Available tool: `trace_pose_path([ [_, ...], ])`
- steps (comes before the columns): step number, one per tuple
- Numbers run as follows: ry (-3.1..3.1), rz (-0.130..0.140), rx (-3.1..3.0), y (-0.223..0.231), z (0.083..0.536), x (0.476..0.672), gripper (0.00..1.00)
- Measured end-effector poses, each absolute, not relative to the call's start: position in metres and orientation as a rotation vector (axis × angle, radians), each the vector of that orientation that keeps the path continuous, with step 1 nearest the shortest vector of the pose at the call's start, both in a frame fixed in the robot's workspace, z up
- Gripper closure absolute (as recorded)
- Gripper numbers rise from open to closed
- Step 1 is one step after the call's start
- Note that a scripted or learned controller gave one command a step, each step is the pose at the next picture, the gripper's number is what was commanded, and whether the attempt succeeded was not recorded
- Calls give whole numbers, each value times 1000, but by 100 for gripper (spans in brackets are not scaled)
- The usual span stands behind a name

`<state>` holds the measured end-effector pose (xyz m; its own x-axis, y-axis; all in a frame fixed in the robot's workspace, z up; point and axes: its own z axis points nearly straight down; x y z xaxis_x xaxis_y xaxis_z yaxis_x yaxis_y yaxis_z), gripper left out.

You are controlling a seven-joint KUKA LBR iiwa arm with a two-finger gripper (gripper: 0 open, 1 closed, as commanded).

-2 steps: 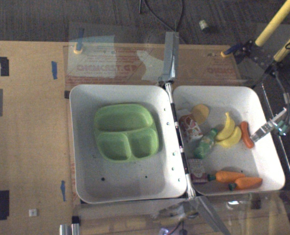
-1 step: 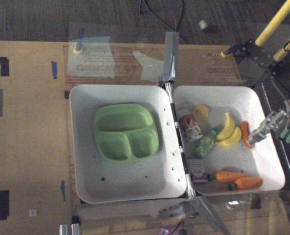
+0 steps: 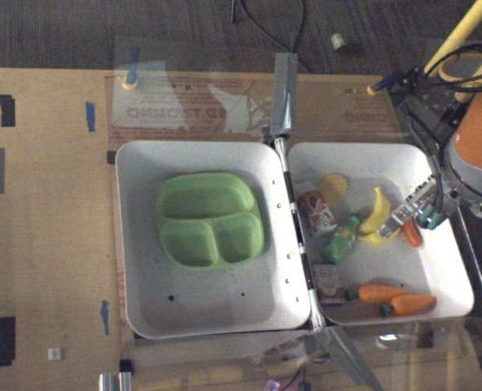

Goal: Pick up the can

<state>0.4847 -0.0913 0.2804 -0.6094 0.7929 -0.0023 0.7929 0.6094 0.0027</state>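
Note:
The can (image 3: 316, 211), red and white, lies on its side in the right bin (image 3: 449, 279), close to the bin's left wall. A yellow lemon (image 3: 333, 186) touches its upper right side, and a green bottle (image 3: 340, 239) lies just below it. My gripper (image 3: 417, 208) hangs over the right part of the same bin, well to the right of the can. It is next to a banana (image 3: 377, 215) and a small orange-red piece (image 3: 412, 235). Nothing of the can is near the gripper.
Two carrots (image 3: 397, 298) lie at the front of the right bin, with a small packet (image 3: 326, 280) at the front left. The left bin (image 3: 139, 243) holds a green divided plate (image 3: 211, 219). Cables and a yellow pole crowd the far right.

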Motion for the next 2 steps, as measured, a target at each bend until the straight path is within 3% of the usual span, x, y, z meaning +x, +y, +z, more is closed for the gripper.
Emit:
trace_pose_path([
  [1, 3028, 3, 806, -47, 317, 481, 100],
  [2, 3118, 2, 310, -41, 293, 518, 100],
])
